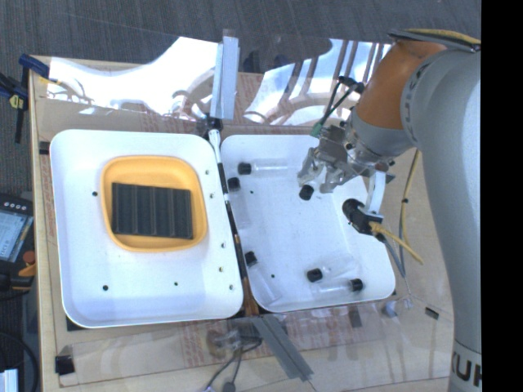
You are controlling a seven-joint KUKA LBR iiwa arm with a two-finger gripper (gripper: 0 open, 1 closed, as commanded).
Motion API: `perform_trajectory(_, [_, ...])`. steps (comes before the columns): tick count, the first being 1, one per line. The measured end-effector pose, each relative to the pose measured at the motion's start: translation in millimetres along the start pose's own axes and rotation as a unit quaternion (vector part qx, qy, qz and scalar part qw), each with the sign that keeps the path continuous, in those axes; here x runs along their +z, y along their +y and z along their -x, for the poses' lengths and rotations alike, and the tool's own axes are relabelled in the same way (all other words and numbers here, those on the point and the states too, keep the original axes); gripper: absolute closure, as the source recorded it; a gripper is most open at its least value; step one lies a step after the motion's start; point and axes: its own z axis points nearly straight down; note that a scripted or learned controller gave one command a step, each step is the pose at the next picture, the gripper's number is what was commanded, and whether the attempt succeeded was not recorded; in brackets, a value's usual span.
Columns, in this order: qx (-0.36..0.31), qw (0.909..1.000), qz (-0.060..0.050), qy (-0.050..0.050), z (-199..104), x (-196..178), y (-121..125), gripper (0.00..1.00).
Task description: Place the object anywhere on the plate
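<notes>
Item: clear tubes with black caps, lying in the right bin (270, 292) — one near the front edge (335, 284). Plate (153, 204): yellow, in the left bin. Gripper (319, 178): above the right bin, apparently holding nothing. Advice: descend squarely over one tube, straddling its width.
</notes>
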Motion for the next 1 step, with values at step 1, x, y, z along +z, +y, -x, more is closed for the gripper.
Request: perform_trajectory(1, [0.000,1.0000,0.000,0.000,0.1,0.0,0.0,0.00])
